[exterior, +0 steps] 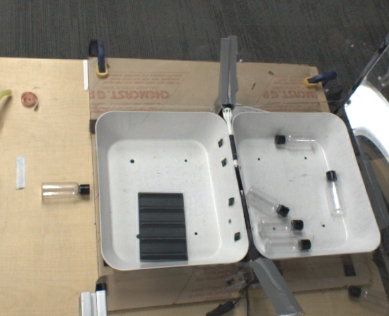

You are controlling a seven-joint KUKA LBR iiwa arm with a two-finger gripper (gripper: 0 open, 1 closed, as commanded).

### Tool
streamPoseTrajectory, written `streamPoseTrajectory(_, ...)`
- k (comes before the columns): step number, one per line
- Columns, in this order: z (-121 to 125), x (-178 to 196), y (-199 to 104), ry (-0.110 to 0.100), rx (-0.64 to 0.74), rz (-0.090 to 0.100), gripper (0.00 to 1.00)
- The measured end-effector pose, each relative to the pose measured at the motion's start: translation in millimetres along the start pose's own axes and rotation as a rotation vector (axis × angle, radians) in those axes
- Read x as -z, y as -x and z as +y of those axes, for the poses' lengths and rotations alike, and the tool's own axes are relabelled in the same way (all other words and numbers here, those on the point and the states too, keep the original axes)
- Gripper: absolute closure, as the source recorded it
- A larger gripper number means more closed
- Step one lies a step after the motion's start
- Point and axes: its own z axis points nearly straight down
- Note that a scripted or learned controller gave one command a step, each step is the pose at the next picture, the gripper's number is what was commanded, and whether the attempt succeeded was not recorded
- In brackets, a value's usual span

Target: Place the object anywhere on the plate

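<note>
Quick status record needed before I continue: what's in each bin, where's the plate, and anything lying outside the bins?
left bin: shallow white bin holding a black ribbed rectangular plate near its front edge
right bin: shallow white bin holding five clear plastic vials with black caps
vial spread: one rear, one right side, three clustered front-left
outside bins: one clear black-capped vial lying on the wooden bench
plate load: no vial on it

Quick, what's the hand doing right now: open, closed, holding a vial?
Hand: cannot be told from the camera view. Five clear plastic vials with black caps lie loose in the right white bin; the black ribbed plate in the left white bin carries nothing.
</note>
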Motion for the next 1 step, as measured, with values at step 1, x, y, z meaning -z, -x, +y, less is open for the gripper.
streamPoseTrajectory(1, 65.2, -31.4, -35.3, -0.002, -0.335, 0.000, 0.00)
